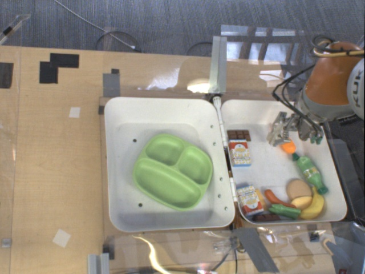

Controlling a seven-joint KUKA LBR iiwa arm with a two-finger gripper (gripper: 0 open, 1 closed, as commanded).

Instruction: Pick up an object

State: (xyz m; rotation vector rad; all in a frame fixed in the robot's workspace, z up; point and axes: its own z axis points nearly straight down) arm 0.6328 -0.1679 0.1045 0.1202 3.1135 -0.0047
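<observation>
The claw [279,135] is hovering over the right bin [259,110] near its far edge, just above a small orange piece [289,148]; nothing is showing between its fingers, though how wide they are standing I cannot tell. A green bottle [311,173] is lying near the right edge.

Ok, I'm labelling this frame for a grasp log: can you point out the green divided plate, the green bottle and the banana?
green divided plate [173,171], camera view, on the ridge between its compartments.
green bottle [309,172], camera view, on the middle of its body.
banana [313,208], camera view, on its curved middle.
</observation>
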